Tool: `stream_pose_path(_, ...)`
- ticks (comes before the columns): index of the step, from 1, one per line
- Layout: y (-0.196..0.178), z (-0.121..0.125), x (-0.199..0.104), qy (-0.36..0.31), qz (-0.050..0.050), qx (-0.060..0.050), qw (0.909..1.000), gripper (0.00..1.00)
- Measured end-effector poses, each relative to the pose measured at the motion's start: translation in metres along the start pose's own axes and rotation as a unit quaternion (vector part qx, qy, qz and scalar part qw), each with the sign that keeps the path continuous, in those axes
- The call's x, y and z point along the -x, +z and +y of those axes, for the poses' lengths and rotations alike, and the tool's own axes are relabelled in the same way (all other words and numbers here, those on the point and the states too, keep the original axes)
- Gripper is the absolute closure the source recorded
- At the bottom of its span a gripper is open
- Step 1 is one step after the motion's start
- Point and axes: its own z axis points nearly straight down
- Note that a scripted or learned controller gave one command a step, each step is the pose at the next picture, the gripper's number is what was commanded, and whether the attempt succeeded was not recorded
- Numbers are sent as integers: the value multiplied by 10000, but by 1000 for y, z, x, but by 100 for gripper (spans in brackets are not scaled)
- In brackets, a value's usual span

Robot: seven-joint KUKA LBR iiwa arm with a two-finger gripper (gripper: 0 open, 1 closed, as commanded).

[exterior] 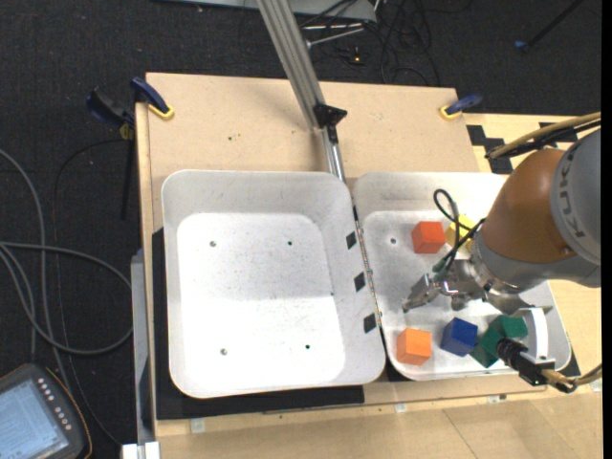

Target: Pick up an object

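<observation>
Gripper (427,295) low in right bin (382,199), grip state unclear, orange cube (414,345) below, blue cube (460,337) beside, another orange block (428,236) above

Both bins (258,189) were white with dark speckles, on a tan desk (239,122). The right one held two orange blocks (428,236), a blue cube (460,337) and a green piece (504,333).
</observation>
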Motion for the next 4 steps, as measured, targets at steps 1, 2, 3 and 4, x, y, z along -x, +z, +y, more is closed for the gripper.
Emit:
stream_pose_path(1, 22, 0, 0, 2, -8, 21, 10000, 0)
stream_pose_path(2, 10, 1, 0, 1, -8, 41, 10000, 100)
stream_pose_path(3, -49, 9, -5, -21, -15, 64, 10000, 100)
stream_pose_path(4, -95, 10, -5, -21, -15, 59, 10000, 100)
